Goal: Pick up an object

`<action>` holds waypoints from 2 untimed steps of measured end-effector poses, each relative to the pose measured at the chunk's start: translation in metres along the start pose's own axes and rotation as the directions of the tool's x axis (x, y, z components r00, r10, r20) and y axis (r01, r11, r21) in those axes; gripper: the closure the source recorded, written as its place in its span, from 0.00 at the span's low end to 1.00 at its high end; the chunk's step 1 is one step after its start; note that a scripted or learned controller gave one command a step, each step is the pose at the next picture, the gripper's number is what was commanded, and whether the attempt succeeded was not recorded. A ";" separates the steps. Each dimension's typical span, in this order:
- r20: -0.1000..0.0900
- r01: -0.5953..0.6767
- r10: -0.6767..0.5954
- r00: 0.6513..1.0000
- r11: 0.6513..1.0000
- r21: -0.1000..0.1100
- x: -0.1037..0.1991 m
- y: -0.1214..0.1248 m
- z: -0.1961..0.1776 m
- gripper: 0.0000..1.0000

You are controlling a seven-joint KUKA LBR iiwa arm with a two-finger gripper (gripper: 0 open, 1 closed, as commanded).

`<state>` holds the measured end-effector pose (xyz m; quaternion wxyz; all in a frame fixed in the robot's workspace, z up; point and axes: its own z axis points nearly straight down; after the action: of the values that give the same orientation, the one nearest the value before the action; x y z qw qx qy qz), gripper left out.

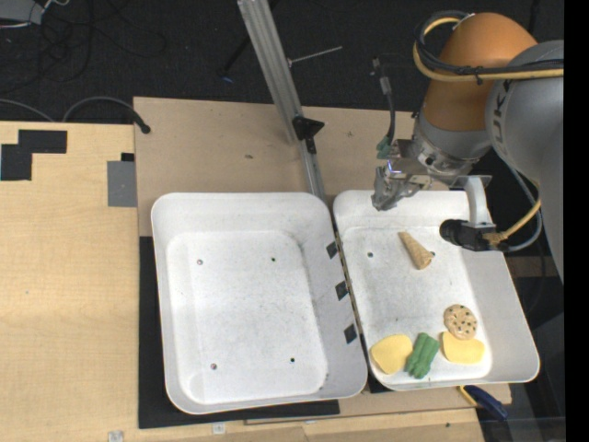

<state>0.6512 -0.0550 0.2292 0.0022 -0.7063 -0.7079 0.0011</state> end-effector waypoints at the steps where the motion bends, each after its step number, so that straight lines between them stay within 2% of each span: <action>1: 0.000 0.000 0.000 1.000 1.000 0.000 0.048 -0.022 -0.009 1.00; 2: 0.000 0.001 -0.001 1.000 1.000 0.002 0.090 -0.041 0.001 1.00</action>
<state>0.6096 0.0352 0.2289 0.0028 -0.7061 -0.7081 0.0017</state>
